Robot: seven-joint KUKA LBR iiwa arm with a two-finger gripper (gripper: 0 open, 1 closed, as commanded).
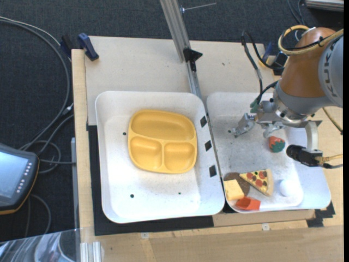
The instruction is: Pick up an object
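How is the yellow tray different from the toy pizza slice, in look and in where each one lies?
The yellow tray is much larger than the pizza slice. The tray is plain yellow with three compartments; the slice is a flat wedge with red spots and a brown crust. The tray lies alone in the left bin; the slice lies in the right bin, close beside other small toys near its front edge. Both lie flat, untouched by the gripper.

Single fixed camera, high above the bench (136, 53), looking down at a slant from well back, both white bins (109, 146) fully in frame side by side, the arm (305, 75) entering from frame right with its gripper (256, 121) over the nearer right-hand bin.
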